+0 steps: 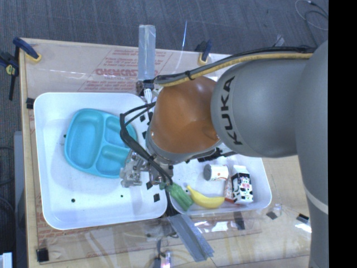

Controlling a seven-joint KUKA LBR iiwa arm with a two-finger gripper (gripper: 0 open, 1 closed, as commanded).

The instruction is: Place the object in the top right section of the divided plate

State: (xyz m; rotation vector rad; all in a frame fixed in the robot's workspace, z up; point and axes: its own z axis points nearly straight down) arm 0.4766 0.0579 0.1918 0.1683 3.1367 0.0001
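End effector sits low over the left bin, just off the plate's near right edge; can't tell how it's set or whether anything is in it, too small and cluttered with cables. Blue divided plate lies in the left bin toward its far left corner, every section visible looks bare, including the top right one. Candidate objects are all in the right bin: green item at its left edge, banana beside it, small can, patterned carton. Which one is the task object is unclear. Judgement: placing not done; no grasp confirmed, so pick-up, carry and release are likely all left.
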